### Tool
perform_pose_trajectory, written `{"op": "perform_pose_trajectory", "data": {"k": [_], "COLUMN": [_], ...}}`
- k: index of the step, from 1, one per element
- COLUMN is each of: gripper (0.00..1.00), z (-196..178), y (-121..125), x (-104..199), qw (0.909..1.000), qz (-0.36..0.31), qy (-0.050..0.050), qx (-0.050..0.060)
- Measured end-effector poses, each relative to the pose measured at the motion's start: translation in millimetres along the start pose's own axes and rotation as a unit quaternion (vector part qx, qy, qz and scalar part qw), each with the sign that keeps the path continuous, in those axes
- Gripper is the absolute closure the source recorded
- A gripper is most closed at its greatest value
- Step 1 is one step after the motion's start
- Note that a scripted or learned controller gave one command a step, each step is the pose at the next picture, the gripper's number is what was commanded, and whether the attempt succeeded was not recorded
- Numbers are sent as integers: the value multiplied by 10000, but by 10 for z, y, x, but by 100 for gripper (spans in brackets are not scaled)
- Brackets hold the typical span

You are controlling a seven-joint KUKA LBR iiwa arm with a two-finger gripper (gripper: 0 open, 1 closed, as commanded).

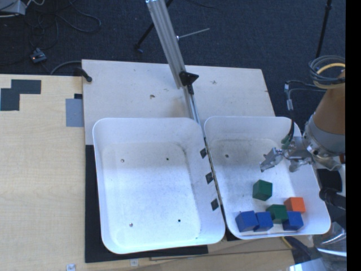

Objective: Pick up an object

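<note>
My gripper [282,164] hangs over the right bin [248,130], near its right wall, and stands open with nothing between its fingers. A dark green cube [262,189] lies alone just below and left of the gripper, apart from it. Along the bin's front edge sits a cluster: two blue cubes [246,221] [263,220] side by side, a second green block [277,212], another blue cube [293,221] and an orange cube [295,204]. The grey arm with its orange band [331,109] comes in from the right.
The left bin [113,151] adjoins the right one along a shared wall with black clips [209,177]. A slanted aluminium rail [169,44] rises behind the bins. Cables [327,69] coil at the right.
</note>
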State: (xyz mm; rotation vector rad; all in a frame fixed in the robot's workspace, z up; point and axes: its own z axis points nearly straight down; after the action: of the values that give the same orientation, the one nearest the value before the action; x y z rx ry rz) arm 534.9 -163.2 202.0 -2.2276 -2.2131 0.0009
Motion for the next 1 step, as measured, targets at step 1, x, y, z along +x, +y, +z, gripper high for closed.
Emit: {"op": "perform_pose_trajectory", "data": {"k": [1], "gripper": [0], "z": [1122], "y": [-336], "x": [177], "qw": [10000], "qz": [-25], "qy": [-4], "qx": [-13]}}
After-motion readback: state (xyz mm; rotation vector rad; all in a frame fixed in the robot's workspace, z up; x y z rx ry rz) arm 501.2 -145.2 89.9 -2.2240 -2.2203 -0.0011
